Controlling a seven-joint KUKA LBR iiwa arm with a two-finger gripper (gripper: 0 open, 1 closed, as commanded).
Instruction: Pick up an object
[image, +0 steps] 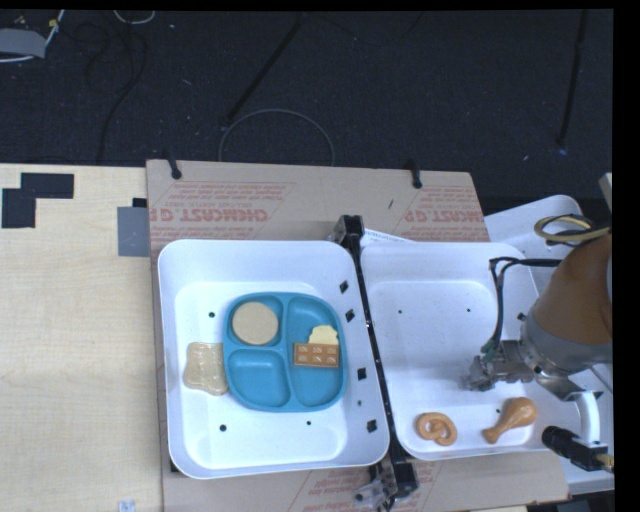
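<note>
Here the grey two-finger gripper (482, 376), jaw state impossible to tell, should drop squarely onto the tan plastic drumstick (511, 417) at its five o'clock, closing across the narrow shaft.

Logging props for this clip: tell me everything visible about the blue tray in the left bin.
The blue tray looks like moulded plastic, rounded, with four compartments. It lies flat in the left bin. A tan disc fills its upper-left compartment; a yellow piece and brown waffle sit at right. A pale toast slice touches its left edge.

Grey arm (575, 300) in from the right, orange-banded wrist angled down, gripper (484, 377) low.
</note>
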